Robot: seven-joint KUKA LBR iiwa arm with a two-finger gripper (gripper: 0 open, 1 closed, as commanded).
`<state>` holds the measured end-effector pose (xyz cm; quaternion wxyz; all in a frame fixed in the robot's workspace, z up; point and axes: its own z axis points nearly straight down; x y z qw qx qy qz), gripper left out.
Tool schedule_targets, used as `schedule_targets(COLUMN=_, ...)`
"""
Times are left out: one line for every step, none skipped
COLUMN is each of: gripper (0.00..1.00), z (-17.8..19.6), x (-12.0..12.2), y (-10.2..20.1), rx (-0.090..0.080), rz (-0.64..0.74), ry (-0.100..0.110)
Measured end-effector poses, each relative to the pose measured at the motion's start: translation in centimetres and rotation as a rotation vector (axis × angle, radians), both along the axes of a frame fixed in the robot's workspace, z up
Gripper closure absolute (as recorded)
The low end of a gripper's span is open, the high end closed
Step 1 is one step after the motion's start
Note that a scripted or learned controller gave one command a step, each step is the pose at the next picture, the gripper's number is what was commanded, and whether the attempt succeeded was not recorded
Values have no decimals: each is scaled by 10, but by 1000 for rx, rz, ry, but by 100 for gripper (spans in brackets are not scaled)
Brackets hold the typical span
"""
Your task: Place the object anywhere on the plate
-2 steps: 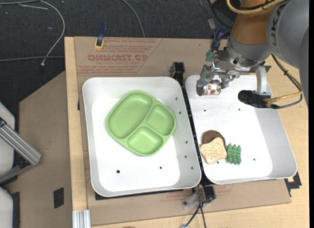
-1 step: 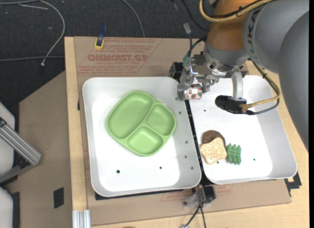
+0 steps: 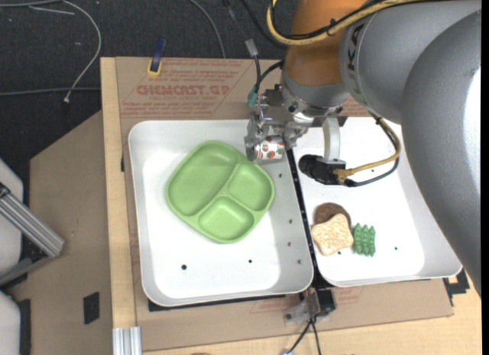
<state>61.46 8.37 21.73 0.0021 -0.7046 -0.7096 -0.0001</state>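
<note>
A green three-compartment plate [image 3: 220, 191] lies in the left bin [image 3: 153, 254], a little towards its back. My gripper [image 3: 263, 138] hangs just past the plate's far right corner, close to the wall between the bins. It is shut on a small white object with red spots [image 3: 268, 150], which shows between the fingertips, just off the plate's rim. The arm and its orange band hide the back of the right bin.
The right bin [image 3: 405, 262] holds a brown round piece [image 3: 330, 213], a tan toast slice [image 3: 332, 235] and a small green item [image 3: 364, 240] near its front left. A cardboard sheet [image 3: 183, 86] lies behind the bins. Cables trail over the dark floor at the back.
</note>
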Motion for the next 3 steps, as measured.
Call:
schedule_targets(gripper=100, z=-4, x=-10, y=60, rx=0, rz=0, ry=0)
schedule_targets(gripper=100, z=15, x=-2, y=103, rx=0, rz=-1, ry=-5)
schedule_targets(gripper=0, z=14, x=-2, y=100, rx=-2, rz=-6, ry=-2)
